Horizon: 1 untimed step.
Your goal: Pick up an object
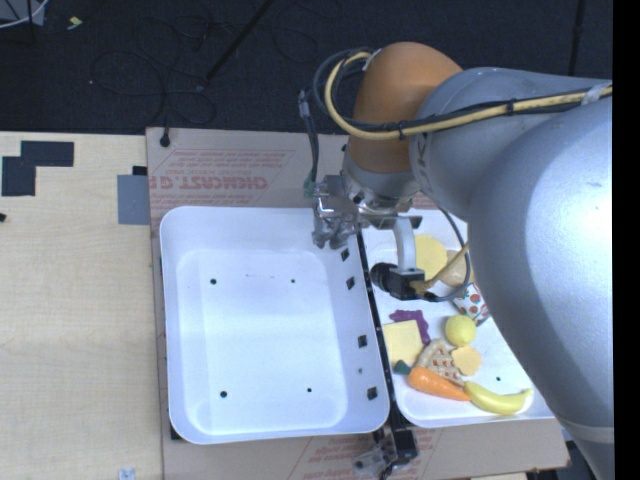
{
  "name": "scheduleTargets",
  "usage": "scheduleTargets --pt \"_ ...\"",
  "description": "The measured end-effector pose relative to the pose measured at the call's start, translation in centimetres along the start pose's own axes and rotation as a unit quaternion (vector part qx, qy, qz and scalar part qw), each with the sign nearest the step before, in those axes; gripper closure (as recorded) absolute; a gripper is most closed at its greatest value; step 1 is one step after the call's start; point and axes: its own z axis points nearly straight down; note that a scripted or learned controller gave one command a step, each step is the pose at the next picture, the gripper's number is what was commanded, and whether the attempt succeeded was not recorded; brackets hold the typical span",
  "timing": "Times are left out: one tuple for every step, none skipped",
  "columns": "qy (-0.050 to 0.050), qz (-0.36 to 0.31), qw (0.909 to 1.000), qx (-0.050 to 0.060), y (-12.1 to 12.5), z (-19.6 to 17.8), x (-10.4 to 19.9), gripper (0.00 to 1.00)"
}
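Grey arm [560, 228] occupies frame right. Tool [335, 230] sits upper centre, over the left bin's [260, 338] right rim; its spread cannot be told. Banana [497, 399] and carrot [437, 383] lie lower right.

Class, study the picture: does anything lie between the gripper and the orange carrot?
Yes. The gripper hangs over the bins' shared edge at the far end; the carrot lies at the near end of the right bin. Between them lie a purple piece and a yellow slice. Nothing covers the carrot from above.
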Motion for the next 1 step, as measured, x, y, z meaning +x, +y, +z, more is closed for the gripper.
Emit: scheduleTargets --pt "0.000 0.000 1.0000 0.003 -2.52 4.73 6.94 1.00"
